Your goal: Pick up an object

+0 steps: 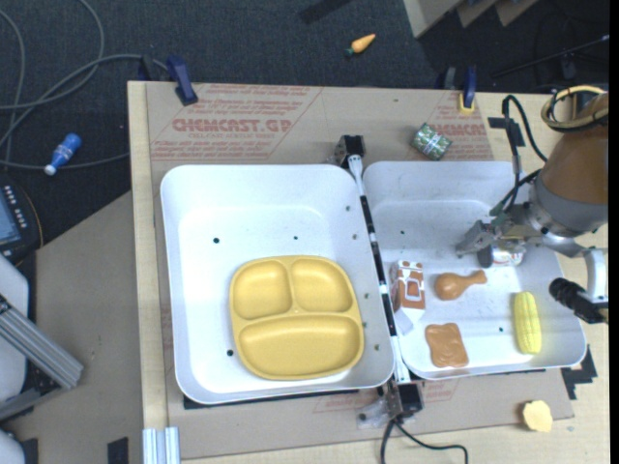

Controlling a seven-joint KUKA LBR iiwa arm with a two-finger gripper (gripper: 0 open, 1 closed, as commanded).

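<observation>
In the right bin (pixel 426 187) lie a brown toy drumstick (pixel 457 283), a yellow corn cob (pixel 526 322), a brown toast-like slab (pixel 447 345) and a small white-and-orange packet (pixel 410 285). My gripper (pixel 491 243) hangs over the right bin's middle right, just above and to the right of the drumstick. Its dark fingers point left and down. Nothing is visible between them. The left bin (pixel 193 201) holds a yellow divided plate (pixel 294 315).
A small green-patterned can (pixel 431 141) lies on the bench behind the right bin. A yellow lump (pixel 537 416) sits on the bench at the front right. Blue clamps (pixel 180 78) hold the board's back edge. Cables run along the right side.
</observation>
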